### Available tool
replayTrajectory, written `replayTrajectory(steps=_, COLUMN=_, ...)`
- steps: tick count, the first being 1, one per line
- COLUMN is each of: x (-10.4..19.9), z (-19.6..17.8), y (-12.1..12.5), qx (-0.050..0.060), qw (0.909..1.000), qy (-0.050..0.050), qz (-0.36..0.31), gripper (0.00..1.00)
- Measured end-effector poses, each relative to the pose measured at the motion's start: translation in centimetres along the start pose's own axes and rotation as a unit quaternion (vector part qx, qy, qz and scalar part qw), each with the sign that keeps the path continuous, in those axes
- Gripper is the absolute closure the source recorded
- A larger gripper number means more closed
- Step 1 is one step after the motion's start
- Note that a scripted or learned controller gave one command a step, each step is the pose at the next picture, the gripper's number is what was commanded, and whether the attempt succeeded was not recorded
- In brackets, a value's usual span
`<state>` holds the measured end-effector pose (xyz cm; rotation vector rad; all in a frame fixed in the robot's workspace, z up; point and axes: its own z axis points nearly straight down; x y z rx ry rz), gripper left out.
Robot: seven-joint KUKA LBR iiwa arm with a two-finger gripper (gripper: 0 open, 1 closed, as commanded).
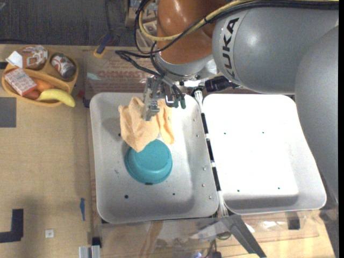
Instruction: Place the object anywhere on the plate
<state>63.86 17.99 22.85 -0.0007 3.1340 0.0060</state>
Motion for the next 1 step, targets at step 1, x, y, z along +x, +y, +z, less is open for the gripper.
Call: replayTrajectory(steps=1, x=-0.03, z=-0.08, y=-0.01, qx=0.000, qw=1.0000, qy=-0.001, qz=0.000, gripper=0.00)
